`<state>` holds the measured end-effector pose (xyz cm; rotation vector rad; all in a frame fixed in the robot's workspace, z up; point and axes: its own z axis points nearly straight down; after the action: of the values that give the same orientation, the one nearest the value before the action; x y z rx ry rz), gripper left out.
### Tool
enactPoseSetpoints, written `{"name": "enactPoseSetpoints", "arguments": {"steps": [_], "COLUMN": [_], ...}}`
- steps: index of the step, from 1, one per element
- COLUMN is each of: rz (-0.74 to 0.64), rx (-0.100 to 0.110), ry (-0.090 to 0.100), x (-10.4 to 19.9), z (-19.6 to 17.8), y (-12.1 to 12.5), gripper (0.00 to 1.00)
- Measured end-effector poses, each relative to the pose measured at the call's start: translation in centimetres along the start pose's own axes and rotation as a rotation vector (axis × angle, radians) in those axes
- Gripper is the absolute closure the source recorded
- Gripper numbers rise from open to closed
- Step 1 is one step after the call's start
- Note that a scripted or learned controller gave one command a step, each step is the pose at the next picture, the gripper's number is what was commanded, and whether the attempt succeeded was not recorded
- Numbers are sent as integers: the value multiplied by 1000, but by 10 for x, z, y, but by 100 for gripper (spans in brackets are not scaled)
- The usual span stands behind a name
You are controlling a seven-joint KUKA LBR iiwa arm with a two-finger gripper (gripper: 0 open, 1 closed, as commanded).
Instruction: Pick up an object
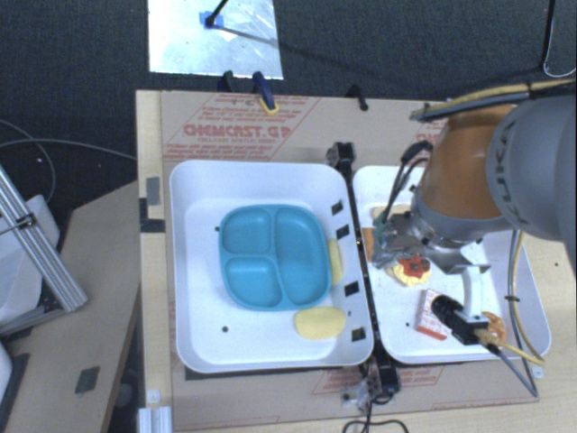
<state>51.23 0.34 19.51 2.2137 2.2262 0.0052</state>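
arm (487, 174) over right bin (532, 332) | blue tray (273, 256) in left bin (198, 197)

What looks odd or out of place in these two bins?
In the left white bin, the blue divided plastic tray sits slightly askew, partly covering a pale yellow piece at its right edge. Nothing looks spilled or broken.

I see the bench (239, 120), a brown printed board, carrying two shallow white bins side by side: the left bin (203, 206) toward its left edge, the right bin (532, 318) toward its right.
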Motion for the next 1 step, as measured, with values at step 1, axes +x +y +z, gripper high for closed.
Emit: {"name": "enactPoseSetpoints", "arguments": {"steps": [1], "rz": [-4], "rx": [-3], "ry": [2], "x": [45], "z": [-64], "y": [-7], "gripper": [100]}}
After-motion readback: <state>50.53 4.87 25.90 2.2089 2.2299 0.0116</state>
